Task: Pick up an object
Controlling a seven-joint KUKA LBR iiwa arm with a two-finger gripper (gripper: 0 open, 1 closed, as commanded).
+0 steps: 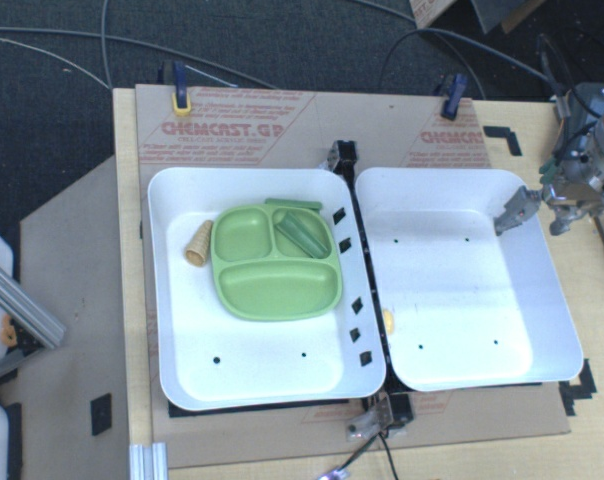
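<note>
A green divided plate (272,278) lies in the left bin (252,368). A darker green piece (304,234) rests in the plate's upper right compartment. A tan cone (198,243) lies just left of the plate, touching its rim. My gripper (538,217) hovers at the upper right rim of the right bin (462,298), far from the plate. Its fingers (513,212) are spread apart and nothing is between them.
A small yellow bit (387,320) sits at the divider between the two bins. Clamps (182,90) hold the cardboard sheet at the bench's back edge. Cables run across the dark floor behind the bench.
</note>
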